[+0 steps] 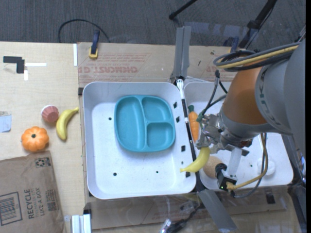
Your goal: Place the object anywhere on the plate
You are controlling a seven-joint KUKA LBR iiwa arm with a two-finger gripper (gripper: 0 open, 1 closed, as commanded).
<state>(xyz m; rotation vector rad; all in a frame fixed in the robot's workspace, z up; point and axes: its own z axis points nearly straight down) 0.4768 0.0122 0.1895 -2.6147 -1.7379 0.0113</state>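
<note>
A teal three-compartment plate (145,123) lies in the left white bin (99,178), with nothing on it. My gripper (206,147) hangs over the left side of the right bin (277,178), just right of the divider between the bins. It is shut on the upper end of a yellow banana (196,162). The banana slants down to the left, and its lower tip reaches over the left bin's right rim. The plate is about a hand's width to the left of the banana.
An orange carrot (194,124) lies along the right bin's left wall, and a tan round object (212,169) sits under the gripper. On the bench at left are a second banana (64,123), a small pumpkin (35,139), a pinkish fruit (50,113) and a paper bag (29,198).
</note>
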